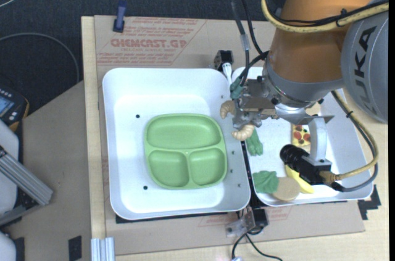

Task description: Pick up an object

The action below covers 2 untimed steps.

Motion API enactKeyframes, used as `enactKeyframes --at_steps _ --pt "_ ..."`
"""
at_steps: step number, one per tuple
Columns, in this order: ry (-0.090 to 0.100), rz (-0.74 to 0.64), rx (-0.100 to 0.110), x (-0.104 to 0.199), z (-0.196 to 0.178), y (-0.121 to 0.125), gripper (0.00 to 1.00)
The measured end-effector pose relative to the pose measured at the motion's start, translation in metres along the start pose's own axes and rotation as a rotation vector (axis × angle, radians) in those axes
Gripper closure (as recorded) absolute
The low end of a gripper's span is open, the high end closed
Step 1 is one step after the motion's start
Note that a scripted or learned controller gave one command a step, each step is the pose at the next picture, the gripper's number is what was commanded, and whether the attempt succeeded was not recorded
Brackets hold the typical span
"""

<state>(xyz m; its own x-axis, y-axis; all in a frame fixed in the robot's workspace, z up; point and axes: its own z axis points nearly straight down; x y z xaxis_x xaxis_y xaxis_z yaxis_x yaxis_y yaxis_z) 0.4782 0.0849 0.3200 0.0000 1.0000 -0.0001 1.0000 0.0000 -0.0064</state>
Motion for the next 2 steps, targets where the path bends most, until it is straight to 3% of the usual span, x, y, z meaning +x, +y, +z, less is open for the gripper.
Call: enactKeyframes --at_steps 1,2 --pt "0.0 0.004 -0.016 -0.047 -0.071 0.001 1.0" --pt "0.0 -0.002 0.0 -0.017 -0.018 0.001 1.0"
